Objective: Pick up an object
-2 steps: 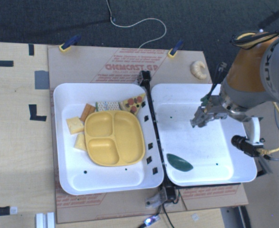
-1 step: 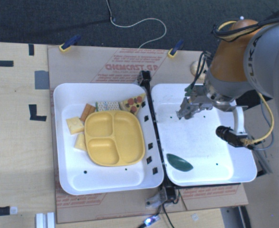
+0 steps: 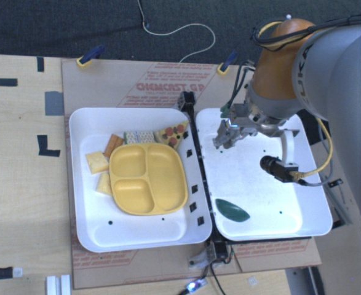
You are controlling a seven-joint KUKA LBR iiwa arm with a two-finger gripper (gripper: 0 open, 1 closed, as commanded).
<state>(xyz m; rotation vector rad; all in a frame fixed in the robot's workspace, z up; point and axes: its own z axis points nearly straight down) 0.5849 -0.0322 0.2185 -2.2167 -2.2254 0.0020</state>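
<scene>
1. The yellow divided plate (image 3: pixel 148 178) is taking up the middle of the left bin (image 3: pixel 85 223), leaving open floor only along that bin's lower edge.
2. Small items, a tan cracker (image 3: pixel 97 162) among them, are crowding the strip between the plate and the bin's upper and left walls.
3. The right bin (image 3: pixel 312 223) is lying mostly bare through its centre and right.
4. A dark green leaf-shaped piece (image 3: pixel 232 211) is sitting at its lower left.
5. The claw (image 3: pixel 225 139) is hanging over the right bin's upper left, and the arm is blocking the frame's upper right.
</scene>
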